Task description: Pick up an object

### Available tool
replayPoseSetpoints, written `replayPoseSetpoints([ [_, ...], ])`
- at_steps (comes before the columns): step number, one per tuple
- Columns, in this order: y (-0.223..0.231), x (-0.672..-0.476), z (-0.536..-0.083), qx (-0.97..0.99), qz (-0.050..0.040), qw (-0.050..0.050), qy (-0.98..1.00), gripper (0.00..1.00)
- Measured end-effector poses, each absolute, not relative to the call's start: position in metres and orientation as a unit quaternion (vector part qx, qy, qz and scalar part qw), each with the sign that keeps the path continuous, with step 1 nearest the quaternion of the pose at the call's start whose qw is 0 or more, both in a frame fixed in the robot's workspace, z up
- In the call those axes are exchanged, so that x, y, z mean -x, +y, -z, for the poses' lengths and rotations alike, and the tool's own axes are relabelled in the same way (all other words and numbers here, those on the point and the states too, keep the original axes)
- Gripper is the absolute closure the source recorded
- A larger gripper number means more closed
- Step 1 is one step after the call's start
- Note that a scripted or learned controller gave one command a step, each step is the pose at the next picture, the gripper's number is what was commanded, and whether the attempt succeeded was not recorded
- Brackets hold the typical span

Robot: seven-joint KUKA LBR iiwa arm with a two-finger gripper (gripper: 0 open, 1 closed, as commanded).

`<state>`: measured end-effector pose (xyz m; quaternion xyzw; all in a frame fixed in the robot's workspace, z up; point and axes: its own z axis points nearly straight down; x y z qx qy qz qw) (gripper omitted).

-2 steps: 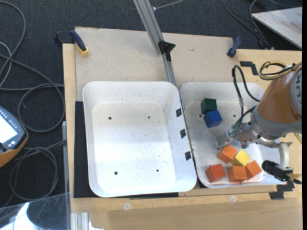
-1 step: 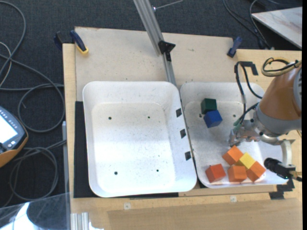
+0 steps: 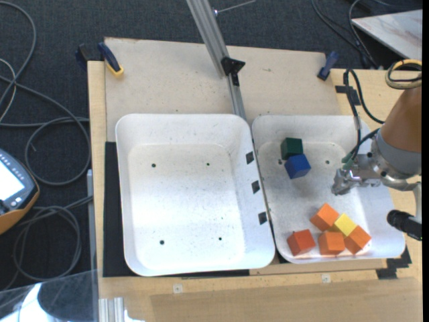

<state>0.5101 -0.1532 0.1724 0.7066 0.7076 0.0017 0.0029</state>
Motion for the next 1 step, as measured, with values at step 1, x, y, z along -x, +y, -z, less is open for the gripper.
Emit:
replayPoseSetpoints([
  [1,-0.1534,-0.5121,-0.2262,-0.706,-0.0019,0.003,0.708,1.0],
])
